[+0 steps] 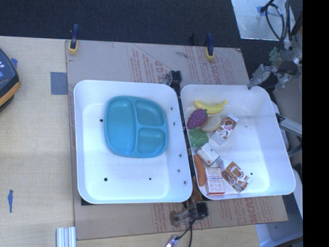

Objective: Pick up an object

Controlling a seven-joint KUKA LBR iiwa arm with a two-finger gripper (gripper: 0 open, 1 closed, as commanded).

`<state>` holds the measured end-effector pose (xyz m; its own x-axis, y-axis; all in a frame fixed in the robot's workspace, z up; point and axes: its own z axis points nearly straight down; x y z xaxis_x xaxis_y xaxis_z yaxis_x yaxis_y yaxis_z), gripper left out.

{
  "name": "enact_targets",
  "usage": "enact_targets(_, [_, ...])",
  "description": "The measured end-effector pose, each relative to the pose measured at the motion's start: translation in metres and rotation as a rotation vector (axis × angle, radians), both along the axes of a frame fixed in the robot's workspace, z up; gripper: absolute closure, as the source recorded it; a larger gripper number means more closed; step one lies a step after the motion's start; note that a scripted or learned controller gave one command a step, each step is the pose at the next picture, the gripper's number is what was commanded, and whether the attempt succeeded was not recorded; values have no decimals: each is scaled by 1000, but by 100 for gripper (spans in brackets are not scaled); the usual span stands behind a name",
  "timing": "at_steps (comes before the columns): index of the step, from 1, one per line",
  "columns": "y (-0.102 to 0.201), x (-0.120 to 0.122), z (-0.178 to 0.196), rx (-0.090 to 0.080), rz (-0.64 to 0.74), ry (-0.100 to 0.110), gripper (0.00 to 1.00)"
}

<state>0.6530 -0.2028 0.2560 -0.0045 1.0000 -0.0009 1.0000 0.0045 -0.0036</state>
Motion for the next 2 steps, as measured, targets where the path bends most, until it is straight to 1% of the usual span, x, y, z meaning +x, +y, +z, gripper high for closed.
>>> enact_targets(1, [56,-35,-95,0,3,2,0])
enact_targets(2, [62,-55,-159,-1,0,-11,0])
